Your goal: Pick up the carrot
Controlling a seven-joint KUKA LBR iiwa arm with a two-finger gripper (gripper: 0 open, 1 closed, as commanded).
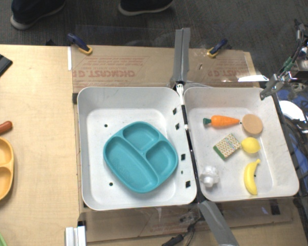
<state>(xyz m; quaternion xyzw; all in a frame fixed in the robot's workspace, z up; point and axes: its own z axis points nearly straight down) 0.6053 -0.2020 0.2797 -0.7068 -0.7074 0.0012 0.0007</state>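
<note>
Left bin (87, 152), well left of the pincer (271, 89): a teal divided plate (140, 157) fills its middle, with bare floor all around it up to the walls.

Right bin (277, 188): the pincer sits over its far right corner, at the rim. I cannot tell whether it is wide or narrow; too blurred against the cables there.

Banana (251, 177): toward the camera from the pincer, near the right wall, clear on its sides.

Carrot (222, 121): left of the pincer and slightly nearer the camera, lying flat, green end pointing away from the pincer. Open floor between it and the far wall. Nothing grips it.

Tan round disc (252, 124): between carrot and pincer, just beside the carrot's thick end; I cannot tell if they touch.

Patterned block (227, 146) and lemon (250, 145): side by side, on the camera side of the carrot, apart from it.

Small white object (209, 177): near the bin's left wall.
</note>
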